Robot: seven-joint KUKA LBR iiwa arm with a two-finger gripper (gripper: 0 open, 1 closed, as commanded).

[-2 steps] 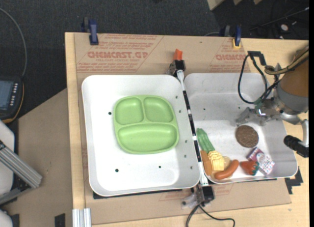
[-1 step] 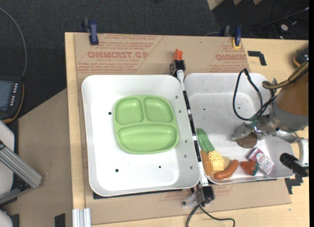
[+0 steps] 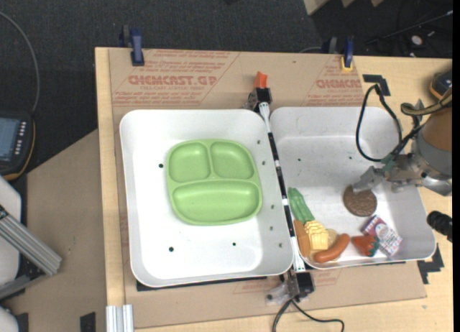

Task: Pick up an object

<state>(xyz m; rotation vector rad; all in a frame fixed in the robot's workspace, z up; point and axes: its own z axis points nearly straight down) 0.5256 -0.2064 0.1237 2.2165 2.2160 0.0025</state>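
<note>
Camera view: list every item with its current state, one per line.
green divided plate: flat in the left bin.
brown disc: flat in the right bin, under the gripper.
corn cob: lying at the near wall.
sausage: lying beside it.
small packet: lying near corner.

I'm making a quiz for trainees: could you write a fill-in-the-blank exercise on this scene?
1. The green divided plate lies in the ___ bin.
2. The plate has ___ compartments.
3. The gripper hovers by the ___ round disc in the right bin.
4. The toy corn lies beside an orange ___.

Missing words: left; three; brown; sausage
</note>
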